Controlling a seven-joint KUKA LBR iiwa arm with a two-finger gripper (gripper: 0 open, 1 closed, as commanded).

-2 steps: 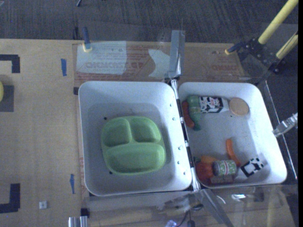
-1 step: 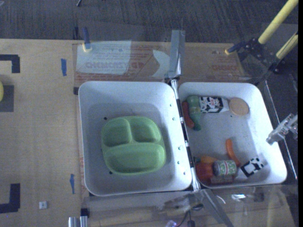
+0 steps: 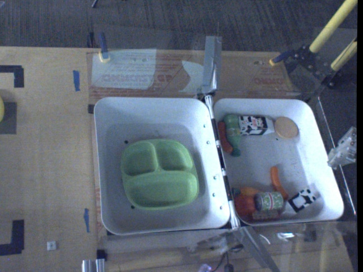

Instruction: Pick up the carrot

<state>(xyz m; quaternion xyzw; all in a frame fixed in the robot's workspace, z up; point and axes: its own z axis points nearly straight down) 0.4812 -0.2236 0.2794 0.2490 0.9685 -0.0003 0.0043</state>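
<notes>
Bins [image 3: 153,109]: smooth white plastic, slight sheen. Green tray [image 3: 160,173]: matt plastic. My carrot [image 3: 275,179]: dull orange. Bench [image 3: 45,152]: pale wood, matt.

At the left edge of the camera view a yellow object [image 3: 1,110] is cut off, so its kind cannot be told. In the right bin [image 3: 317,123] a can [image 3: 269,201] lies over red and orange things [image 3: 245,203], hiding most of them. The carton [image 3: 252,124] has print too blurred to read, and 2 yellow poles [image 3: 334,20] run out at the upper right.
</notes>
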